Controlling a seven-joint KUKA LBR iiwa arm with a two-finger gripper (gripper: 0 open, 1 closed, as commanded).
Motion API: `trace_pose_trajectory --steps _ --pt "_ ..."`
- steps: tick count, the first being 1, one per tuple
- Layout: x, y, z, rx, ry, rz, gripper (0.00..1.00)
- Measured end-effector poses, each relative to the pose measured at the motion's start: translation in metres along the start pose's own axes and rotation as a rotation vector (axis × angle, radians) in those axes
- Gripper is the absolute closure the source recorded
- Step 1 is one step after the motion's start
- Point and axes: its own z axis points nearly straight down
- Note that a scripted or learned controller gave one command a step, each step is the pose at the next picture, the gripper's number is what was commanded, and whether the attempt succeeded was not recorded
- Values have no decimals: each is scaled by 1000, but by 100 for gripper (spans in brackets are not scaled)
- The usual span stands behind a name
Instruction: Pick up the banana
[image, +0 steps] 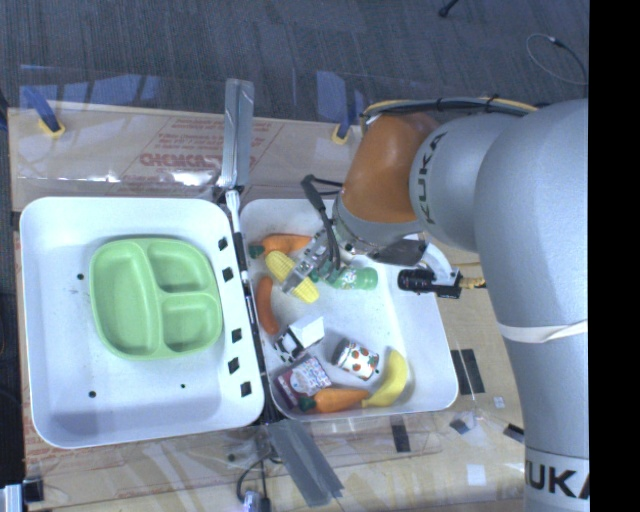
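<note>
The yellow banana (393, 380) lies curved against the front right wall of the right bin (425, 330). My gripper (316, 260) hangs over the back left part of that bin, well behind and to the left of the banana. It sits right over a yellow corn-like piece (290, 275). The arm's wrist hides whether anything is between its tips.
Around the banana lie a small printed can (356, 361), a carrot (336, 400), a red packet (308, 378) and a white card (305, 331). A green object (357, 279) and orange pieces (285, 243) lie by the gripper. The left bin (50, 330) holds a green divided plate (157, 297).
</note>
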Motion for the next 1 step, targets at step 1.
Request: trace_pose_trajectory --steps 1 --pt "27 79 -89 2 4 84 100"
